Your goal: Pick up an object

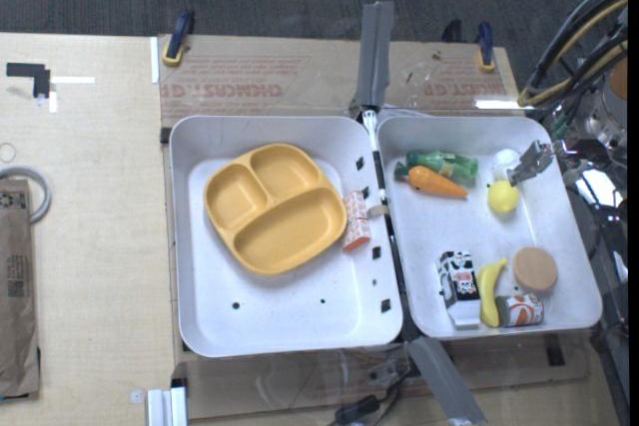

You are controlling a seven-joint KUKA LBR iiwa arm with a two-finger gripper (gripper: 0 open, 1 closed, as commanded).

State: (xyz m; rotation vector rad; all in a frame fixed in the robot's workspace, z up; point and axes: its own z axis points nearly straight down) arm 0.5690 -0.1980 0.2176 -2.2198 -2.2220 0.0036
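Bins: two; one plate, carrot, lemon, banana.

The left bin holds a yellow divided plate with a small orange packet just beside it. In the right bin, the gripper hangs above a lemon, near a carrot; a banana lies by a can.
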